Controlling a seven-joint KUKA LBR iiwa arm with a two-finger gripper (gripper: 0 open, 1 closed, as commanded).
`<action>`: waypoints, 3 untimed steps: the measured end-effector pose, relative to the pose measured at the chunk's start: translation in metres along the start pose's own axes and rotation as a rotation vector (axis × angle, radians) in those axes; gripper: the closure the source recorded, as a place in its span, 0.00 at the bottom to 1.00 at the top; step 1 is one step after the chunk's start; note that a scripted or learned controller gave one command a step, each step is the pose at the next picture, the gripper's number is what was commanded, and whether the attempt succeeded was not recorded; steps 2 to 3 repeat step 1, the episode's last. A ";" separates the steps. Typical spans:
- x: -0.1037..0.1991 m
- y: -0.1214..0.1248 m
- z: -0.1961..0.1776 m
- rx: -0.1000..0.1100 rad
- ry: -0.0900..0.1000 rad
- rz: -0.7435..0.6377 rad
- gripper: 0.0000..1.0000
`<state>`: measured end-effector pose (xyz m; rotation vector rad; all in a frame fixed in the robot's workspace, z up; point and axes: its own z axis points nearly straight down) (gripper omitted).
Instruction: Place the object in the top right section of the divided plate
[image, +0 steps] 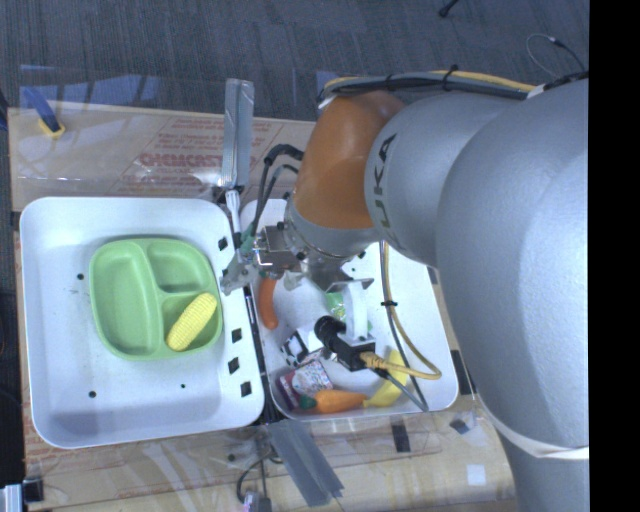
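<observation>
You see a yellow corn cob (192, 321) lying aslant in the lower right section of the green divided plate (120, 300). The plate sits flat in the left bin (60, 400), with one long section on its left and two smaller ones on its right.

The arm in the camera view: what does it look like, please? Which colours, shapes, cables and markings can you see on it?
The arm is thick and rounded, with smooth grey shells. An orange band wraps it above the wrist. Dark letters, part of the maker's name, run along the grey shell beside the band. A bundle of black and yellow cables lies over its top, and a yellow cable loops down below the wrist.
</observation>
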<state>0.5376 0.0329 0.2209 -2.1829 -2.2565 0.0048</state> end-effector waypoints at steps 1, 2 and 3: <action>-0.013 -0.020 -0.036 -0.001 0.001 0.318 0.00; -0.013 -0.020 -0.036 -0.001 0.001 0.318 0.00; -0.013 -0.020 -0.036 -0.001 0.001 0.318 0.00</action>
